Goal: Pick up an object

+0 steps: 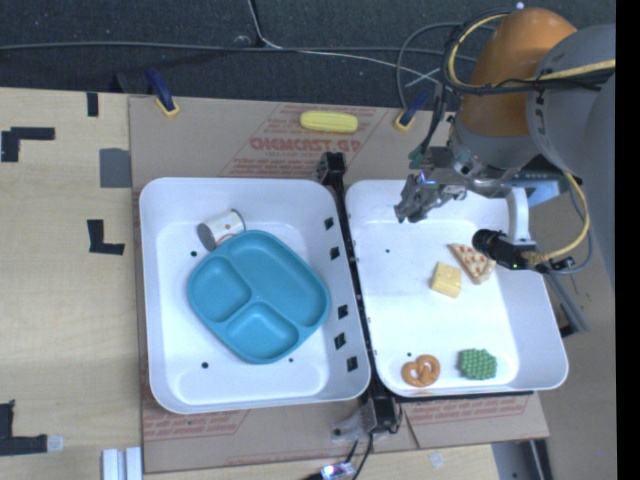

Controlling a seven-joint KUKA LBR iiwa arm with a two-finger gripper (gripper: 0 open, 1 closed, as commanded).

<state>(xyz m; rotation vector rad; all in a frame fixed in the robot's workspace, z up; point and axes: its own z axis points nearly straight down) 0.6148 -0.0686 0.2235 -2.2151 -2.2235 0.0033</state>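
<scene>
My claw [413,206] hangs above the right bin [520,368]; I cannot tell its state; the cheese wedge [447,280] lies well apart.

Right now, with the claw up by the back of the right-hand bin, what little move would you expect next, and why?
Probably a short move toward the front of the bin, then down. The gripper hangs over bare white floor of the right bin with nothing between its fingers, and the nearest pieces, the yellow block and the pizza slice, lie just beyond it.
</scene>
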